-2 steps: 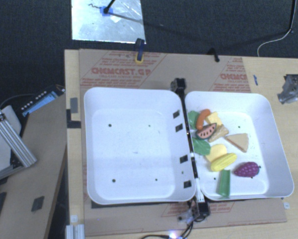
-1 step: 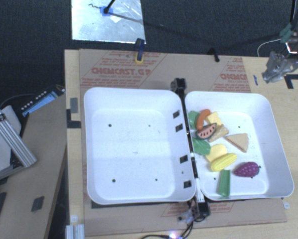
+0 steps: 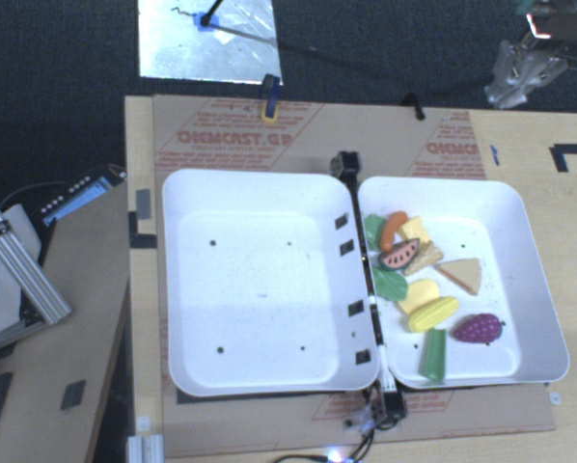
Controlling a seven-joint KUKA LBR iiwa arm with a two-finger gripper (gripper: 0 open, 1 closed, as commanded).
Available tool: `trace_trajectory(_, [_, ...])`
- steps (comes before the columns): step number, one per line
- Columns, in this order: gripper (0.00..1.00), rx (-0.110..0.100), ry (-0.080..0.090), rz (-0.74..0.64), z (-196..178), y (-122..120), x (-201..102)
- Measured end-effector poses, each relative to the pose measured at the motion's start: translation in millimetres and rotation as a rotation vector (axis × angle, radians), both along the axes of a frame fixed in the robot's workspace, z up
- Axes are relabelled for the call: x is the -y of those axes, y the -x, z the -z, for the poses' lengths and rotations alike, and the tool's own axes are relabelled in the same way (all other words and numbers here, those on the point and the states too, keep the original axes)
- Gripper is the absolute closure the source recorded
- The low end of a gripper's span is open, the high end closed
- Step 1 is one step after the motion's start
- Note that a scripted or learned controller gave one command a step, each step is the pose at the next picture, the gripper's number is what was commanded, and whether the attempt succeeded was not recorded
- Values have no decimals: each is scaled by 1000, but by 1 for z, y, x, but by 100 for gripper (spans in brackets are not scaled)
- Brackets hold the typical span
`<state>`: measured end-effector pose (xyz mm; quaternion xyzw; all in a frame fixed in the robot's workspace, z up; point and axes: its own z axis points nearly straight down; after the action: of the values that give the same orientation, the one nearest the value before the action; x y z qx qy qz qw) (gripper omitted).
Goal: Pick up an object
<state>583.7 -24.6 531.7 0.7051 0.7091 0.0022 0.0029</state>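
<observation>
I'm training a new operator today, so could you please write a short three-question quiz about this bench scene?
1. True or false: the toy foods lie in the right bin.
2. Multiple choice: what lies nearest the right bin's front edge? A) the watermelon slice B) the green stick-shaped piece C) the bread wedge
3. Fill in: the purple grapes lie just to the right of the ______ banana.

Key
1. True; the left bin is the other one.
2. B.
3. Yellow.

The gripper hangs at the upper right, beyond the bench, away from both bins.
</observation>
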Motion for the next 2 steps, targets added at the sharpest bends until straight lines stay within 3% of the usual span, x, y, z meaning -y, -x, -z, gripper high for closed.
trace_trajectory(1, [100, 4, 0, 0, -7, -87, -17])
trace_trajectory(2, [100, -12, -1, 5, 193, -84, -18])
